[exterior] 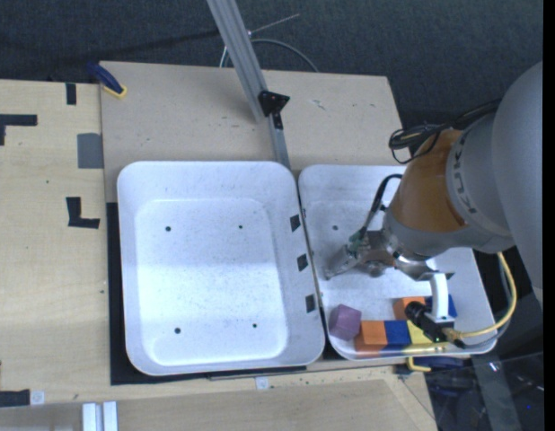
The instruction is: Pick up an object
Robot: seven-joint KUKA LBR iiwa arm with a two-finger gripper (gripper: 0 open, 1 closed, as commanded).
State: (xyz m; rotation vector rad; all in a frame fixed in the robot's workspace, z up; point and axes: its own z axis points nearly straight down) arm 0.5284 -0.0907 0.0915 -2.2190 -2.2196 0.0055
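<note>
My tool (339,265) hangs over the middle of the right bin (336,191), with bare white floor on its left and toward the far wall, so I have room to pass there. Along the near wall the way is crowded: a purple block (346,320), an orange block (374,332), a blue block (397,332) and a yellow piece (419,330) sit close together. The raised rims where the two bins meet stand just left of my tool. The left bin (134,187) lies wide open. A metal pole (237,39) slants over the far surface (179,106).
</note>
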